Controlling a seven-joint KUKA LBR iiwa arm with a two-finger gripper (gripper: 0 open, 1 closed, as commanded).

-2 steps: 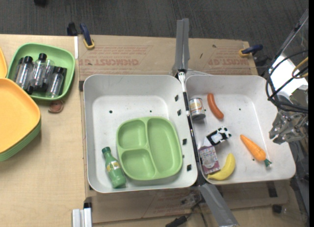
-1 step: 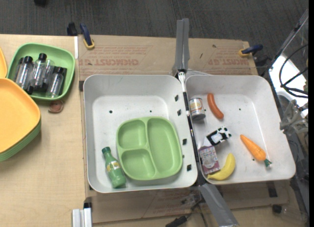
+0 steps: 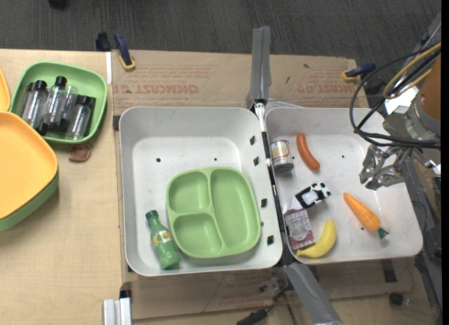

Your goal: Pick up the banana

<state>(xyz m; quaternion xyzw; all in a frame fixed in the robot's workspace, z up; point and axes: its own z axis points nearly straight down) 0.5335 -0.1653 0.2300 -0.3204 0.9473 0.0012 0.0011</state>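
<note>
Smooth yellow plastic with a soft sheen on the banana (image 3: pixel 319 240). Same moulded plastic look on the carrot (image 3: pixel 363 212) and sausage (image 3: pixel 307 151). Shiny metal on the small can (image 3: pixel 281 155), paper label around it. Matt white plastic for both bins (image 3: pixel 133 197), faintly scuffed. Matt pale green plastic on the divided plate (image 3: pixel 212 213); glossy green plastic on the bottle (image 3: pixel 162 241). Bare, dull metal on the gripper (image 3: pixel 379 170). Brown printed cardboard, matt, across the bench (image 3: pixel 182 81). Rough dark carpet on the floor (image 3: pixel 210 1). Smooth orange plastic on the stacked plates (image 3: pixel 24 176).
</note>
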